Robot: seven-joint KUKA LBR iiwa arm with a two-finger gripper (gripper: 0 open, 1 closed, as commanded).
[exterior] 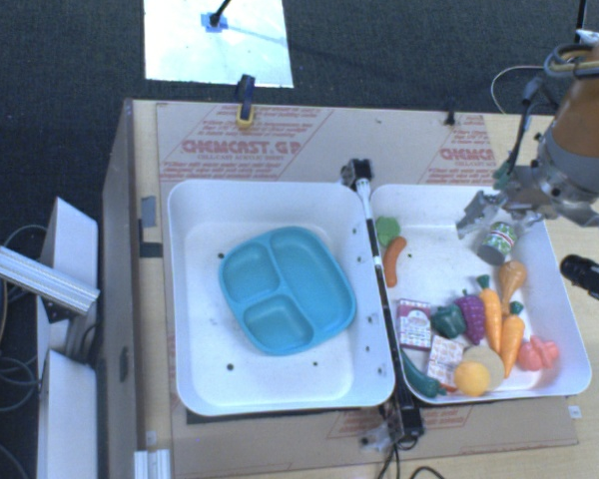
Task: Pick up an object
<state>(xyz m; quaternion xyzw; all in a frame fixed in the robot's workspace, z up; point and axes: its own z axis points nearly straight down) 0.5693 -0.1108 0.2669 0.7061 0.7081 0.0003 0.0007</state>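
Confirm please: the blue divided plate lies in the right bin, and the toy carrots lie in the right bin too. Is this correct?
Not quite. The camera view shows the blue divided plate in the left bin, not the right bin. The toy carrots do lie in the right bin.

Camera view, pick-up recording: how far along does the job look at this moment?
Done: the arm has reached over the right bin, and its tool sits at the far end. In hand: a small can with a green label appears to hang between its fingers, possibly lifted, though contact with the floor cannot be ruled out. Left: confirming a clear lift. The carrots lie near the front, and the blue tray rests in the left bin.
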